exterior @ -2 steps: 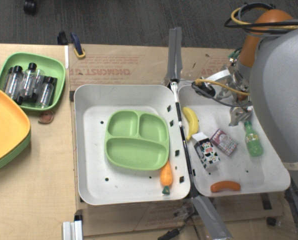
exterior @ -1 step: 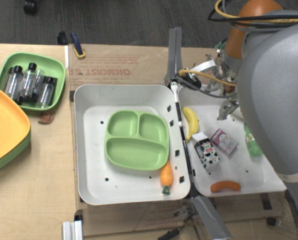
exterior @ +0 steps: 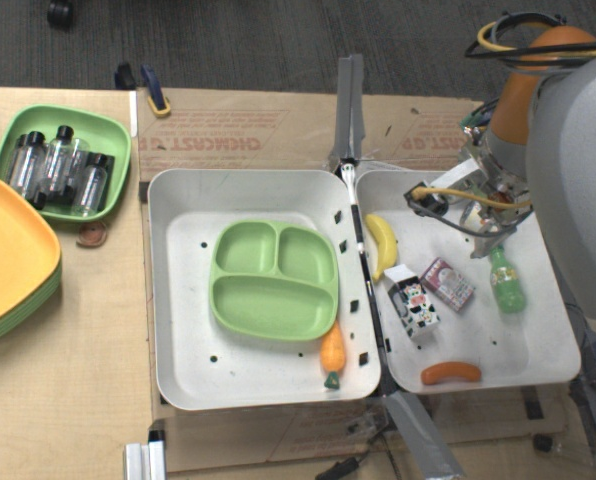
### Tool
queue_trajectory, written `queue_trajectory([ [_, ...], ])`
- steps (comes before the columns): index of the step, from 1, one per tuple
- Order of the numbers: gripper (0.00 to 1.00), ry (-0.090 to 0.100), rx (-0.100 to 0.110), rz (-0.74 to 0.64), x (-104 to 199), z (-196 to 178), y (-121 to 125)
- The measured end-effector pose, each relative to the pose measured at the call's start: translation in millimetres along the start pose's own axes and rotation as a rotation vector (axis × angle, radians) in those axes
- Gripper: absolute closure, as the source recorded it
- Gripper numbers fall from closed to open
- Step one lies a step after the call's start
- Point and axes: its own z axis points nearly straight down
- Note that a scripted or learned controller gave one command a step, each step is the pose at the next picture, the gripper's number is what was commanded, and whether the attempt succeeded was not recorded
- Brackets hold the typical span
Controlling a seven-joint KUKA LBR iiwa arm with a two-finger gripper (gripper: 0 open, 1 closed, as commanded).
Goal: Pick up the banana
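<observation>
The yellow banana (exterior: 381, 244) lies in the right bin (exterior: 538, 363), close against its left wall and pointing roughly front to back. My gripper (exterior: 486, 230) hangs over the back right part of that bin, well to the right of the banana and just above a green bottle (exterior: 507, 283). The grey arm with its orange band (exterior: 523, 103) comes in from the right and hides the bin's far right corner. Nothing can be seen held in the gripper.
Also in the right bin are a small printed box (exterior: 415, 304), a pink packet (exterior: 447, 284) and an orange sausage-shaped toy (exterior: 451, 373). In the left bin (exterior: 178, 298) sit a green divided plate (exterior: 275, 280) and a carrot (exterior: 332, 352). A green tray of bottles (exterior: 62, 163) and orange plates (exterior: 13, 268) stand at the left.
</observation>
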Motion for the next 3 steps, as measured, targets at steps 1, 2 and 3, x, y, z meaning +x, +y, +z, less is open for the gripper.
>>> queue_trajectory([
  [1,0.00,0.004,-0.002,0.125,29,-23,-54],
  [2,0.00,0.001,0.000,0.040,-1,24,-11],
  [3,0.00,0.002,-0.003,-0.174,39,-24,-46],
])
